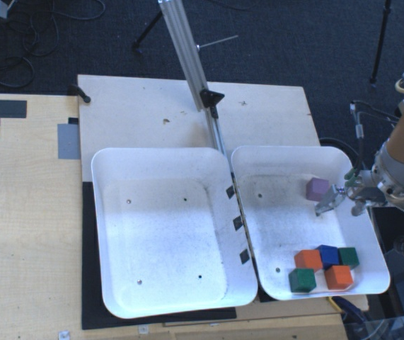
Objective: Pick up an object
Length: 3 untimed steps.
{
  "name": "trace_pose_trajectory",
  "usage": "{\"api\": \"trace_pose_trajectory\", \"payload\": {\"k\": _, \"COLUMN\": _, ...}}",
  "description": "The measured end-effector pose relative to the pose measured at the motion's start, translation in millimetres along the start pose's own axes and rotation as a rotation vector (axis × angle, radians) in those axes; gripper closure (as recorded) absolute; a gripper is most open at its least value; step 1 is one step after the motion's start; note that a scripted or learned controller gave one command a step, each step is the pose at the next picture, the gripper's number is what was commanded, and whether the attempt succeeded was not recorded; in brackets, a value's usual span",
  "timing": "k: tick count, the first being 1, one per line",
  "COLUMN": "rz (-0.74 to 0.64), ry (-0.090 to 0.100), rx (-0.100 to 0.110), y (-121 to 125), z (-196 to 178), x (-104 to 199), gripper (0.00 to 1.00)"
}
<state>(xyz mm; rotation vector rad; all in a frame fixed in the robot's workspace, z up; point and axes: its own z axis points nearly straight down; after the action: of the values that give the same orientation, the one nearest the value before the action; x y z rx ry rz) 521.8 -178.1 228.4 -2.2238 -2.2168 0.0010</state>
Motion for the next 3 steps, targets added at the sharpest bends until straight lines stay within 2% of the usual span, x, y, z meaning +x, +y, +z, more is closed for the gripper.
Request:
{"api": "trace_pose_trajectory", "payload": {"k": 1, "rz": -0.002, "ry": 0.001, "rx": 0.005, "y": -1.8, "z": 41.3, "x": -12.7, "gripper": 0.00}}
{"api": "trace_pose_trajectory", "payload": {"k": 2, "rz": -0.001, "ry": 0.000, "rx": 0.001, "y": -1.0, "z": 38.8, "x": -12.8, "gripper": 0.00}}
{"api": "trace_pose_trajectory", "payload": {"k": 3, "rz": -0.006, "ry": -0.002, "rx": -0.002, "y": 48.1, "z": 138.1, "x": -31.0, "gripper": 0.00}}
